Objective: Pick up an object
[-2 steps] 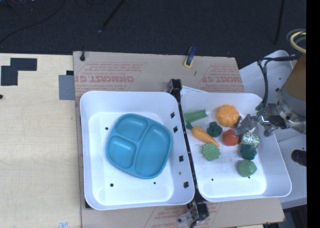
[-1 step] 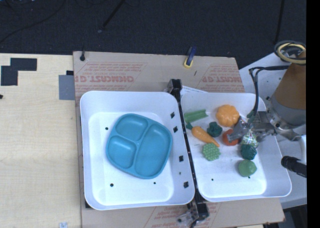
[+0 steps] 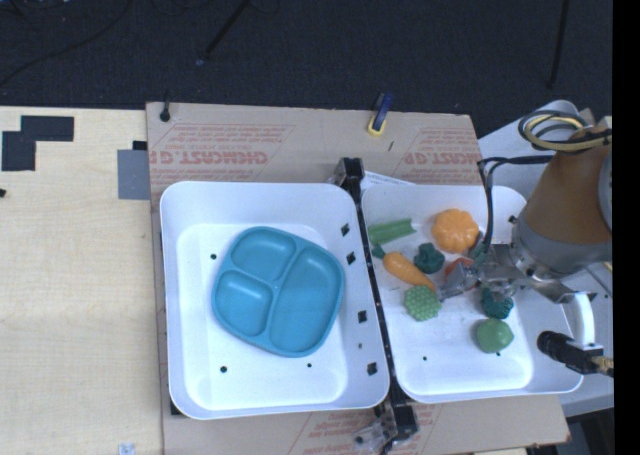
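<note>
The gripper hangs low in the right bin, reaching in from the right; how its claw stands I cannot tell, since metal parts, shadow and toys blur together there. The nearest candidates lie just to its left: the orange carrot, its long axis running from far-left to near-right with the near-right end pointing at the claw; the bumpy green piece just nearer, beside the carrot; a dark teal piece a little farther. An orange round fruit sits farther still, a green stick far-left of it, and a round green toy nearer on the right. Another dark teal lump sits under the wrist, partly covered; nothing is plainly between the claw. The left bin bears a blue divided plate.
</note>
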You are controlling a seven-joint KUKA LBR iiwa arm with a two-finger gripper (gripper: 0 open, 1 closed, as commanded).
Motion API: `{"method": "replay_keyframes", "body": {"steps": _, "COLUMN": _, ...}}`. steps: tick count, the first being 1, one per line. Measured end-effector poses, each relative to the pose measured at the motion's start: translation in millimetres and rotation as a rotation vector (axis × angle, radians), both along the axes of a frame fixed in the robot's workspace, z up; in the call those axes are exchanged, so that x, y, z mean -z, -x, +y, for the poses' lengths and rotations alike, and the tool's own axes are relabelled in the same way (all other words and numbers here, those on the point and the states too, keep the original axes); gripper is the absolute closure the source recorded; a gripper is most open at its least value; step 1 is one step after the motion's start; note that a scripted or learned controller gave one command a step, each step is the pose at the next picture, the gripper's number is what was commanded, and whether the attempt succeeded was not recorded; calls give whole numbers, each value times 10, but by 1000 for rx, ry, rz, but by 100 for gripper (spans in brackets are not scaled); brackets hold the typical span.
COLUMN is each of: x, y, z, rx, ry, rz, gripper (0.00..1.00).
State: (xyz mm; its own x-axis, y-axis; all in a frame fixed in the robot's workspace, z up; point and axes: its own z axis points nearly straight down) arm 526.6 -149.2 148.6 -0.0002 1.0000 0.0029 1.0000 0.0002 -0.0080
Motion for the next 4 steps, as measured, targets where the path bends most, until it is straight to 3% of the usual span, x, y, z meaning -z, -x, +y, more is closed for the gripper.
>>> {"method": "replay_keyframes", "body": {"steps": 1, "x": 582, "y": -66, "z": 51, "rx": 2, "ry": -2, "rz": -7, "gripper": 0}}
{"method": "replay_keyframes", "body": {"steps": 2, "x": 566, "y": -89, "z": 49, "rx": 4, "ry": 0, "rz": -11, "gripper": 0}}
{"method": "replay_keyframes", "body": {"steps": 3, "x": 433, "y": -121, "z": 60, "rx": 9, "ry": -5, "rz": -19, "gripper": 100}}
{"method": "replay_keyframes", "body": {"steps": 4, "x": -189, "y": -91, "z": 78, "rx": 0, "ry": 3, "rz": -10, "gripper": 100}}
